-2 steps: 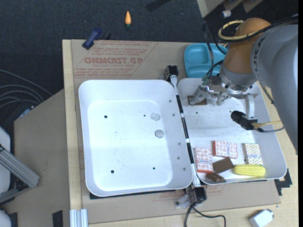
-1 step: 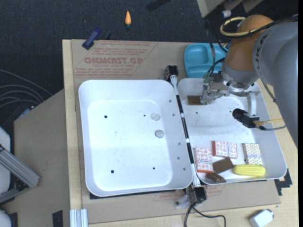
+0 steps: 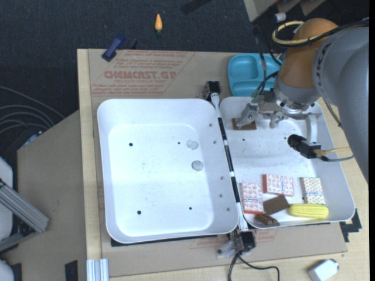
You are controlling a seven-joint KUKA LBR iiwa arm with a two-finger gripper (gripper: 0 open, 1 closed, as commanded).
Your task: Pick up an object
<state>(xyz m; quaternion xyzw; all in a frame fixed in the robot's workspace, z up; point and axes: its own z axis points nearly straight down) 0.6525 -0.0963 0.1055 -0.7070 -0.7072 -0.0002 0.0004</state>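
Nearest the camera, at the front right corner of the view, a small white block (image 3: 324, 269), off the cardboard sheet (image 3: 146, 69) that lies under both bins. Next back, along the near wall of the right bin (image 3: 334, 174), a cluster of loose things: a yellow corn cob (image 3: 309, 211) on its side, a brown block (image 3: 275, 204) just left of it, a darker brown lump (image 3: 266, 219) against the near rim, and three red-and-white patterned packets (image 3: 278, 184) in a row behind them, the left one beside the wall next to the other bin. Further back in the same bin, near its far left corner, a flat brown piece (image 3: 243, 123) on the bin's bottom. Low over that far end, the gripper (image 3: 265, 115), just right of the flat brown piece, close to it or touching; cannot tell which. No telling whether open or closed, or gripping anything. In the left bin (image 3: 117, 116), two small grey discs (image 3: 192, 144) right of the middle, near each other but apart. Behind the right bin, a blue dish (image 3: 246, 75) on the cardboard, partly hidden by the arm (image 3: 351, 69). Beyond the bench, on the dark floor, a small orange cone-shaped thing (image 3: 158, 22), and a blue thing (image 3: 114, 47) at the sheet's far left corner.
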